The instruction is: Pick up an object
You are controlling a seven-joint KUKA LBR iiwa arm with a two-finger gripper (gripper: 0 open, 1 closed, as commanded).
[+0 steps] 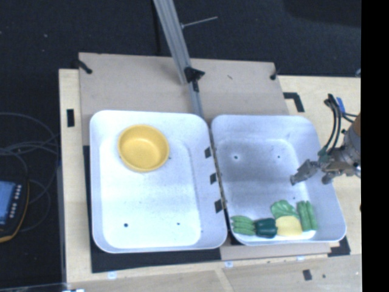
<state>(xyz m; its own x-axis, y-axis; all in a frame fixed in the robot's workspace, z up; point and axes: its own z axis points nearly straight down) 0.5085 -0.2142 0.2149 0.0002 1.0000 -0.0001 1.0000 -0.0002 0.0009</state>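
Observation:
A yellow bowl (143,148) sits in the back left part of the left bin (152,236). Several small toy foods lie along the front wall of the right bin (255,132): a green pod (242,224), a dark green piece (265,228), a yellow piece (289,225), a leafy green piece (281,209) and a ridged green piece (306,215). My gripper (314,176) hovers over the right bin's right rim, a little behind these pieces. Its fingers stand apart with nothing between them.
A grey metal pole (173,32) slants from the top of the view down to the gap between the bins. Cables (333,117) trail behind the wrist. A handheld pendant (9,205) lies off the bench at the far left.

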